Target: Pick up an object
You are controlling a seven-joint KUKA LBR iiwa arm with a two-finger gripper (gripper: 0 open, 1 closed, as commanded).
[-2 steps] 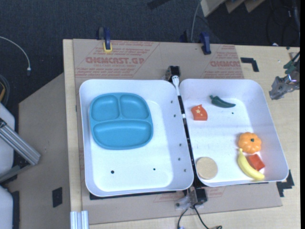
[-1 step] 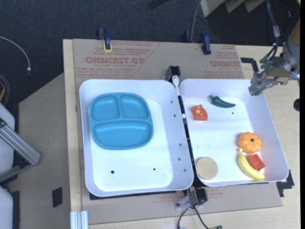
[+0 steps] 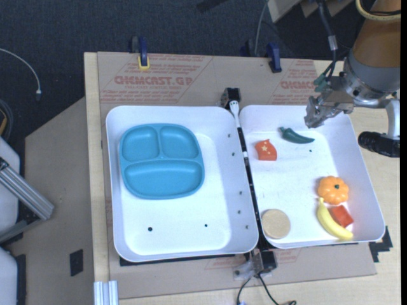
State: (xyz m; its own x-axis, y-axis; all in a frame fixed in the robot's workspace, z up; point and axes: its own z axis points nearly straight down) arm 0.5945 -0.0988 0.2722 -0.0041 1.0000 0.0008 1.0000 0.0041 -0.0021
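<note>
gripper (image 3: 316, 121): above right bin (image 3: 365, 170) far edge, nothing visibly held, finger gap unclear
target: green pepper (image 3: 296, 135), just beside, below-left
tip: centre over pepper, align across its narrow width, descend straight

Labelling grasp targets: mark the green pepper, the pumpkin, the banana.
small dark green toy pepper (image 3: 296, 135), camera view, mid-body
round orange toy pumpkin (image 3: 333, 189), camera view, centre
curved yellow toy banana (image 3: 331, 223), camera view, middle
</note>
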